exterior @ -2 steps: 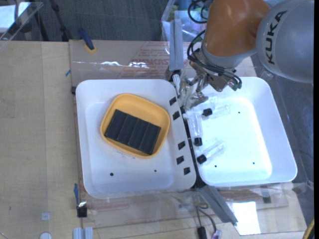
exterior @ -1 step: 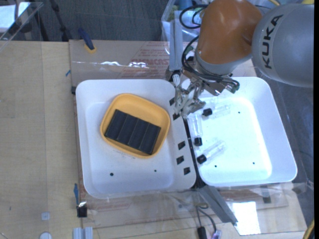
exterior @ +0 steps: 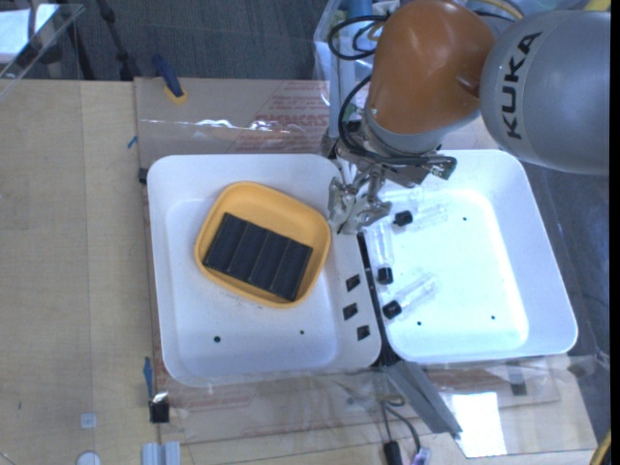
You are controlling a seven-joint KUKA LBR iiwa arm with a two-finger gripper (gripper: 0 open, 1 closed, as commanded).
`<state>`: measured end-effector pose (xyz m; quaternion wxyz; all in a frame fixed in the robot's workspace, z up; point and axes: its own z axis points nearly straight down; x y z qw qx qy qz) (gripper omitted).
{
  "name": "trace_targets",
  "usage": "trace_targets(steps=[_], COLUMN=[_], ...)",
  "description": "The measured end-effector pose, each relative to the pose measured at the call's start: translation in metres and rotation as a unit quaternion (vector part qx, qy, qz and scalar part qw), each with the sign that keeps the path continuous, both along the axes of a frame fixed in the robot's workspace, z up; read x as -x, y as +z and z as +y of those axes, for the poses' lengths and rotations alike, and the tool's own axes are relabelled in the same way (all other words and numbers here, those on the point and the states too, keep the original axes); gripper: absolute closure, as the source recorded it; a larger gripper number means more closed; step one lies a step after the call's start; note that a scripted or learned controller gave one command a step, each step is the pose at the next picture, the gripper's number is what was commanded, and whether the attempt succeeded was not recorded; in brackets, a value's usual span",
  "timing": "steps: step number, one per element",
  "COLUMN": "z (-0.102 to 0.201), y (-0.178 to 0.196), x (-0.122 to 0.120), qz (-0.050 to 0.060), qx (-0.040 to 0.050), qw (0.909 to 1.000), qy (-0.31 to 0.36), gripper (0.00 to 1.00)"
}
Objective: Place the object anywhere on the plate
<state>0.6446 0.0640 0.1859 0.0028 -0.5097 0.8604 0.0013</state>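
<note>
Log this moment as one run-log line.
pincer: over the bins' shared edge, nothing seen between fingers | yellow plate: left bin, dark ridged block on it | clear capped tubes: right bin

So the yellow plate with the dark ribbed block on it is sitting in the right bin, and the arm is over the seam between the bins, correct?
Not quite. The camera view shows the yellow plate, with the dark ribbed block on it, in the left bin, not the right one. The rest holds: the gripper is over the seam between the bins.
</note>
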Motion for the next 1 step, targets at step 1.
trace_targets(steps=[1], z=[-0.0001], y=[0.0000], x=[0.0000], qz=[0.000], qx=[-0.0001], qw=[1.0000], qy=[0.000], gripper=[0.00])
